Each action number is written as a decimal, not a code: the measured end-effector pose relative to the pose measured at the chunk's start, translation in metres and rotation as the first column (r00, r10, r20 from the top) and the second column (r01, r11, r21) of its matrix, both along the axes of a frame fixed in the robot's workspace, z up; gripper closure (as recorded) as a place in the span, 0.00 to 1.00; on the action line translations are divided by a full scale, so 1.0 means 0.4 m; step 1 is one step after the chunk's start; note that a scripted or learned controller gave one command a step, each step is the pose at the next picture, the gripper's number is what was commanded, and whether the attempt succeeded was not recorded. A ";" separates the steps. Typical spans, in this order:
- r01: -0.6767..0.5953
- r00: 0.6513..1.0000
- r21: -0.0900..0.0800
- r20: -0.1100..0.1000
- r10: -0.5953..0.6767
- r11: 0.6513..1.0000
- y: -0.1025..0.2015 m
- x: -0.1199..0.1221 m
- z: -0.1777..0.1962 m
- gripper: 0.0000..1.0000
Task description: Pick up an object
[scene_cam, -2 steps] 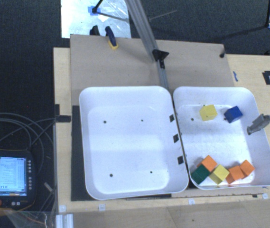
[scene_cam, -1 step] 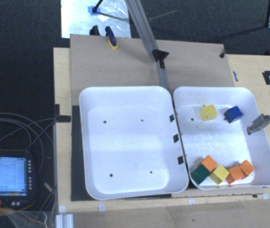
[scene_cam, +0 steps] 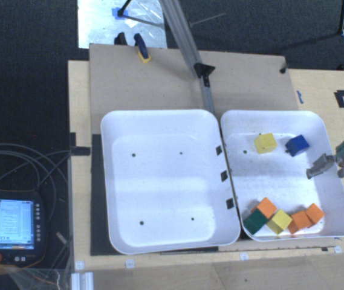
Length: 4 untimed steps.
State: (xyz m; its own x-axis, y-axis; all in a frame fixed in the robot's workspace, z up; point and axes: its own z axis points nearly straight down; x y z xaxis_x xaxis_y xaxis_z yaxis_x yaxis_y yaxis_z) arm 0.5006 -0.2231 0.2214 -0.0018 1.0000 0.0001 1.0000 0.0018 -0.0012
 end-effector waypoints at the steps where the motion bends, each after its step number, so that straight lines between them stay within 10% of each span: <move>1: -0.001 1.000 0.001 -0.002 0.001 1.000 0.018 -0.011 -0.147 0.00; 2: -0.001 1.000 0.001 -0.001 0.001 1.000 0.019 -0.012 -0.278 0.00; 3: -0.002 1.000 -0.003 0.006 0.003 1.000 0.016 -0.007 -0.243 1.00; 4: -0.002 1.000 -0.003 0.007 0.002 1.000 0.018 0.000 -0.135 1.00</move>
